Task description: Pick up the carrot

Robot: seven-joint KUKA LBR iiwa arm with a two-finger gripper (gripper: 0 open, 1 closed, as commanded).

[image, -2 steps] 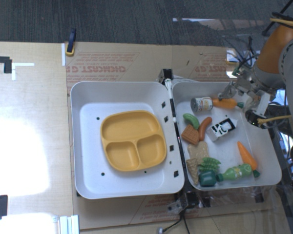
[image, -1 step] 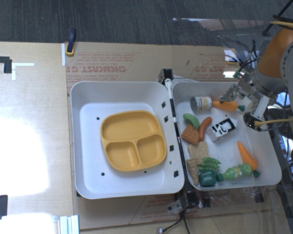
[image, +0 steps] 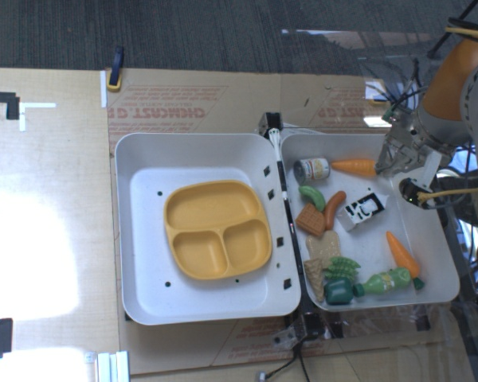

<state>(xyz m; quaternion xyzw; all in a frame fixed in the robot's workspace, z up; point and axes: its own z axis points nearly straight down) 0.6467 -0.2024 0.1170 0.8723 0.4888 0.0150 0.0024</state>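
Observation:
Two orange carrots lie in the right bin (image: 438,237). One carrot (image: 353,166) rests near the bin's far edge, pointing left toward a small can (image: 311,169). The other carrot (image: 401,253) lies slanted near the bin's right side. My gripper (image: 392,161) hangs over the far right part of the bin, right at the thick end of the upper carrot. The wrist hides where the gripper and carrot meet, so I cannot see whether it touches or holds the carrot.
The right bin also holds a green pepper (image: 311,196), a brown waffle (image: 310,220), a black-and-white box (image: 362,209), a green bottle (image: 386,280) and leafy greens (image: 341,266). A yellow divided plate (image: 217,229) sits in the left bin (image: 135,213).

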